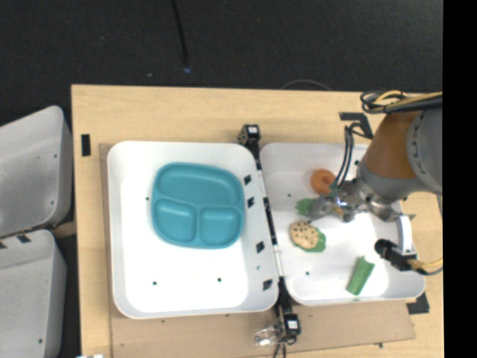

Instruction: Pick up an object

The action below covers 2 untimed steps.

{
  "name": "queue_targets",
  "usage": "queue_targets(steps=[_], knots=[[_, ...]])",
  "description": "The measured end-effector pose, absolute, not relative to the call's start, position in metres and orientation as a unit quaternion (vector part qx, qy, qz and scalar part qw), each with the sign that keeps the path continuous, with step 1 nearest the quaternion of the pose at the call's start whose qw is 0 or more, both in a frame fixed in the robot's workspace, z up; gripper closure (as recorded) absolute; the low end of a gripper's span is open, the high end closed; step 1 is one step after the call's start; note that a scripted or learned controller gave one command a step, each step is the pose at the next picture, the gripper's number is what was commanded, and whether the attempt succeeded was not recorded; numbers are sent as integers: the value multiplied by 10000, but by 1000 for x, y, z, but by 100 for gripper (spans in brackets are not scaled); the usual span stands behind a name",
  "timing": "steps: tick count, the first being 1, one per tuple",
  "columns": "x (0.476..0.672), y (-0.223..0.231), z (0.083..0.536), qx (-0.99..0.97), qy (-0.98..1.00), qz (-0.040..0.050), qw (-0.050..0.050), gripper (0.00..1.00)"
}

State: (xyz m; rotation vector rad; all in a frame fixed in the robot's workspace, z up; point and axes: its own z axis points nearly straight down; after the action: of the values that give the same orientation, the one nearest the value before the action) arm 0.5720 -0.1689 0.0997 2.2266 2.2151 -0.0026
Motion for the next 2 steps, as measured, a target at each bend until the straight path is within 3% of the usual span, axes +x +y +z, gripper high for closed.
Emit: queue_targets(steps=[1,2], knots=[[573,-170,112,7108,7033,9,26,100],[578,-172,177,7063,7079,18,37,100]])
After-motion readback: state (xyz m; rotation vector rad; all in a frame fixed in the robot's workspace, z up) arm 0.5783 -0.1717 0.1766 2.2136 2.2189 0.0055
